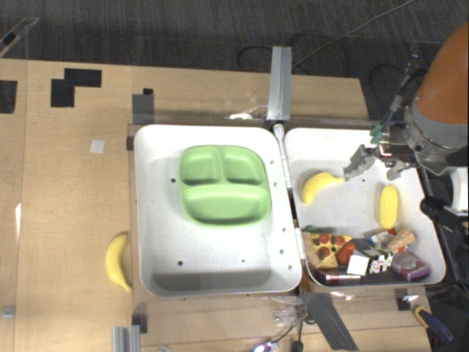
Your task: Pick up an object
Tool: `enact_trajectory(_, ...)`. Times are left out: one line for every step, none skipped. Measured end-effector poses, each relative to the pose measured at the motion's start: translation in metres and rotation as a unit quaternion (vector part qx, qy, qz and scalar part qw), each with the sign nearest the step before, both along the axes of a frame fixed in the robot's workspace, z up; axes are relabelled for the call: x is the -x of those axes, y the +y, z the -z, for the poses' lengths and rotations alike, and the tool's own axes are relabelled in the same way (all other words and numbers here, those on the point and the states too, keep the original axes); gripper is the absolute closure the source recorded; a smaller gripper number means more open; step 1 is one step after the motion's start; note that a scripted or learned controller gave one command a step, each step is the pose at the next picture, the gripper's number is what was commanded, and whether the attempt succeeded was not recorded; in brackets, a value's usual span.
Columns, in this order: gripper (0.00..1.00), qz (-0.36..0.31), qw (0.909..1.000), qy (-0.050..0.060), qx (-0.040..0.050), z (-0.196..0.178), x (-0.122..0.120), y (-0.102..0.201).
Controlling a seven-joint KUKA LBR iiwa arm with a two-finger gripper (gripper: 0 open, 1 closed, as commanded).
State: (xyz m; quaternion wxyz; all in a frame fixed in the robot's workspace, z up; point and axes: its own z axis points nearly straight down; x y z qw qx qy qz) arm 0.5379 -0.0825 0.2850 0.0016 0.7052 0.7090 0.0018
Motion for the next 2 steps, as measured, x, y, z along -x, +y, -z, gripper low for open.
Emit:
enact_trajectory(0.0, 0.034, 0.9994, 0.001, -0.0001, 0.1, -0.066, -0.012)
enact_trajectory(0.0, -0.01, 0.9999, -0.005, 0.0003, 0.195, -0.069, 0.0)
